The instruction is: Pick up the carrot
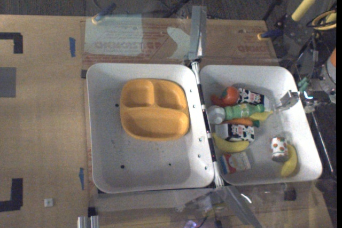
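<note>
Above two white bins on a wooden bench, a robot gripper (289, 99) hung over the right bin's (278, 75) far right corner.

Left to right: a yellow divided plate (155, 108) lay in the left bin (107, 157); the carrot (240, 122) lay in the right bin's left half, between a green bottle (240, 111) and a cow-print carton (235, 132), above a banana (231, 143). How wide the gripper stood could not be told; it was well apart from the carrot.

tray (155, 109) in left bin (101, 131) | carrot (241, 122) among clutter in right bin (278, 75) | pincer (287, 99) right of carrot
</note>
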Robot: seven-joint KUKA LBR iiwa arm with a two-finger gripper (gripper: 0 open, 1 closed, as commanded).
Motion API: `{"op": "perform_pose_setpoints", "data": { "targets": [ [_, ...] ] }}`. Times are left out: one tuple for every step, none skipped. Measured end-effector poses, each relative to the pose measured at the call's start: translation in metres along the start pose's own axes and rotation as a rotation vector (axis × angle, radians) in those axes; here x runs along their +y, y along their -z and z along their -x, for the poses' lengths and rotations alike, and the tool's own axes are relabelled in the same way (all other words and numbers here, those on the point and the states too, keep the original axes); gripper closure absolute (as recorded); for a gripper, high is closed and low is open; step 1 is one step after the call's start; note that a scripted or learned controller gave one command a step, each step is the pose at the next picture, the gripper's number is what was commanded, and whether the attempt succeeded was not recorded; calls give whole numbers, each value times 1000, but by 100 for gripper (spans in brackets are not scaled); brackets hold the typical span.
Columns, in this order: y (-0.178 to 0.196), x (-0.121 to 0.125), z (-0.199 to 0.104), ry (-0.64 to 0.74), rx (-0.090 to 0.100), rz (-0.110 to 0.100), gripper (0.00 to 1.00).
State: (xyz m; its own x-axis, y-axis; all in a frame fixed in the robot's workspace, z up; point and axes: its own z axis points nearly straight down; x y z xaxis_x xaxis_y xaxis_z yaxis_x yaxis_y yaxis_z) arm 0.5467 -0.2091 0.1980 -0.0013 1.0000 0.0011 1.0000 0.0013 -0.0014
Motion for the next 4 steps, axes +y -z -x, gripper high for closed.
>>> {"op": "perform_pose_setpoints", "data": {
  "targets": [
    [-83, -2, -13, 373, -3, 5, 0],
    [-73, -1, -12, 371, -6, 10, 100],
    [-73, -1, -12, 371, -6, 9, 0],
    [-63, 106, 8, 276, -3, 4, 0]
  ]
}}
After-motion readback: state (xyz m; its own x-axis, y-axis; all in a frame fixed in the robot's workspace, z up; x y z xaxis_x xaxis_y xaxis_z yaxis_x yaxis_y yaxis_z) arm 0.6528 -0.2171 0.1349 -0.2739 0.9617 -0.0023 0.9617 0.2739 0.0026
